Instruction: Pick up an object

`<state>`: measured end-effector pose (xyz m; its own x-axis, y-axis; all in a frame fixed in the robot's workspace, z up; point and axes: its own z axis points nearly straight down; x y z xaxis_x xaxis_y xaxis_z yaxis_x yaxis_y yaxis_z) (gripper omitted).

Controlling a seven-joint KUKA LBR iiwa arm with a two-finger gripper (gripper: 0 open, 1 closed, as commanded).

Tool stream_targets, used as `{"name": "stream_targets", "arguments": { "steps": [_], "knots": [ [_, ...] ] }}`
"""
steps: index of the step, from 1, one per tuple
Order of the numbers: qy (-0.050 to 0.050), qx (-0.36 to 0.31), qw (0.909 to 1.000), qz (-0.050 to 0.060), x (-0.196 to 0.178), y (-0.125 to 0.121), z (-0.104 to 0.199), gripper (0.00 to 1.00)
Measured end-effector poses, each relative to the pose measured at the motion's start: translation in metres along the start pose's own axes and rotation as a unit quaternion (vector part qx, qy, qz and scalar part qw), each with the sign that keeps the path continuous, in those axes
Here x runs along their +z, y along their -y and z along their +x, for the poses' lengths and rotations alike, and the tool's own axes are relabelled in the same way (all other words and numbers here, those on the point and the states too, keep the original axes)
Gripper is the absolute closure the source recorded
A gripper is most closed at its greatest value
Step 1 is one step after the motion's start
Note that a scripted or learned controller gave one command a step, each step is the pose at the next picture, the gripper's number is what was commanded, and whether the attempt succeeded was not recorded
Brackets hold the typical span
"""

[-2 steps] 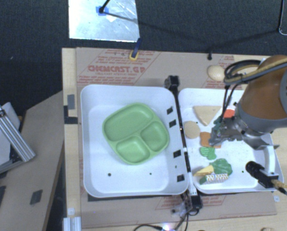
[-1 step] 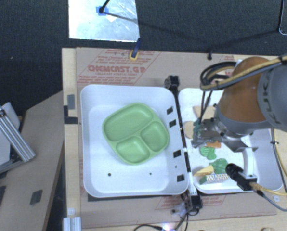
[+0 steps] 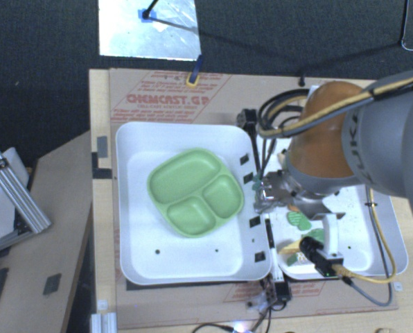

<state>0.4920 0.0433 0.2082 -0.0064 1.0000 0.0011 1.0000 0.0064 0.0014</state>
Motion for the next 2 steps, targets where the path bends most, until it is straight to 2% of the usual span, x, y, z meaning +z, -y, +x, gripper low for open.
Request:
{"name": "stream_targets", "arguments": {
  "steps": [1, 2],
  "knots": [
    [0.0, -0.001, 1.0, 0.0, -0.0258, -0.0052, 0.047, 1.0],
    [0.001, 0.003, 1.0, 0.001, -0.0256, -0.0033, 0.0399, 1.0]
  ]
}}
